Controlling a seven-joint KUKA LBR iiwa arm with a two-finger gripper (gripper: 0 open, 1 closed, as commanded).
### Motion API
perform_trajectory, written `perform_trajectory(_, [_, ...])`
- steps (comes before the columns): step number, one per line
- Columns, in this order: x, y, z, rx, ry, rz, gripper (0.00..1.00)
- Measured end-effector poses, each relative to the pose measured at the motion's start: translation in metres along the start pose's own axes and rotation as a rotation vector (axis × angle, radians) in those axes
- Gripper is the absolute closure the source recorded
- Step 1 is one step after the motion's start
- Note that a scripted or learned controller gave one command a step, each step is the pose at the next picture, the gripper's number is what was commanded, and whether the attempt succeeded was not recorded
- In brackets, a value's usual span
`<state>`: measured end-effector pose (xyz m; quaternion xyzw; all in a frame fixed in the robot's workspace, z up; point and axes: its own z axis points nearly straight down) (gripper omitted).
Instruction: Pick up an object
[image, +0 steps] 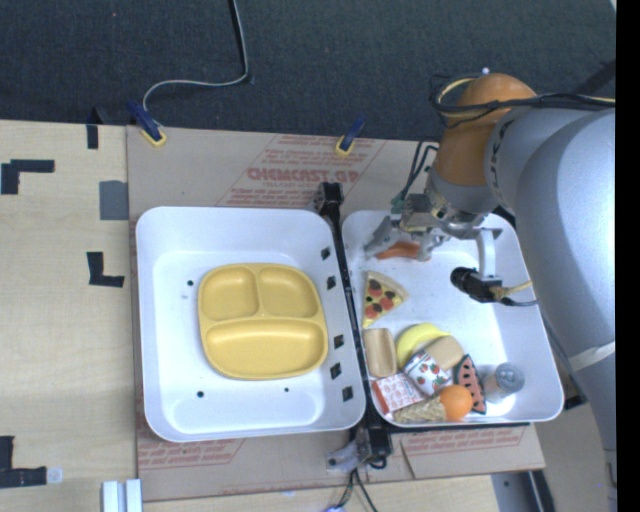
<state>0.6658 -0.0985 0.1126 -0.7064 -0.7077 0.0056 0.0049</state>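
My gripper (404, 240) is low over the back of the right bin (525, 330), its fingers spread. A small orange piece (404, 251) lies on the bin floor between and just under them; I cannot tell whether they touch it. A toy pizza slice (383, 295) lies just in front of it. Further forward are a tan bun (378, 350), a yellow fruit (418, 338), a small carton with red print (428, 373), a watermelon slice (471, 383), an orange ball (455, 402) and a grey round item (508, 378).
The left bin (165, 250) holds a yellow divided plate (263, 320). A black divider (338, 290) runs between the bins. The grey arm comes in over the right bin's right rim. Bare bin floor lies around the right bin's middle right.
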Motion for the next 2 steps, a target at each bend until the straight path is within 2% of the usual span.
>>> perform_trajectory(1, [0.0006,-0.0002,-0.0094,0.001,0.001,0.000,1.00])
perform_trajectory(2, [0.0005,-0.0002,-0.0093,0.001,0.001,-0.001,0.00])
